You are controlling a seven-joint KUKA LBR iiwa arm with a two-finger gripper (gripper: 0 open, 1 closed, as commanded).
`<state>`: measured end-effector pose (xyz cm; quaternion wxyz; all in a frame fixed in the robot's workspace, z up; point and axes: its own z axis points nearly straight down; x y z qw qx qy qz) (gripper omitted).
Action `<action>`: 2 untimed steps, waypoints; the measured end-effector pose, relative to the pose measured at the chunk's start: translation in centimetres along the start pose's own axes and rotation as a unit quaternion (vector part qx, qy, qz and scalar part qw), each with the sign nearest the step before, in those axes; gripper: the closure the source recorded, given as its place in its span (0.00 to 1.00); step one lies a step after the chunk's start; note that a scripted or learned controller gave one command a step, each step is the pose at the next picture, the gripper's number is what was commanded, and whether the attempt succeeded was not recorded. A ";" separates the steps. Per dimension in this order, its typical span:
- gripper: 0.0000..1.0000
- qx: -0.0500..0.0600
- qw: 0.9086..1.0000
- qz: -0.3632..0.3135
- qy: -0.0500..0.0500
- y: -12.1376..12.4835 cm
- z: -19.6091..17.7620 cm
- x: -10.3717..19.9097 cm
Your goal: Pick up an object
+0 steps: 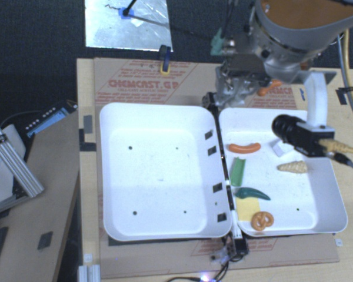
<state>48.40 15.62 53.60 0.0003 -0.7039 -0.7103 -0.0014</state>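
Camera view: the hand (238,93) hangs over the right bin's (329,210) far left corner; whether it is open or closed I cannot tell. Picking seems not yet begun. Sausage (245,148), green stick (237,171), pepper (254,193), pretzel (262,220) and cone (292,167) lie below; next comes descent onto one. A black camera mount (297,135) crowds the right.

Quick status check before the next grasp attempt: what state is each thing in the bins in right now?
Sausage: lying flat, right bin, apart from the others.
Green stick: lying flat by the divider.
Dark green pepper: lying flat, touching the yellow slice.
Yellow slice: flat.
Pretzel: flat, overlapping the slice's corner.
Cone: on its side.
Gripper: above the bin's far edge.
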 end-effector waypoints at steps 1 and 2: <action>1.00 -0.001 1.000 0.008 -0.002 4.3 0.1 -7.9; 1.00 0.000 1.000 0.000 0.000 0.1 0.1 -2.6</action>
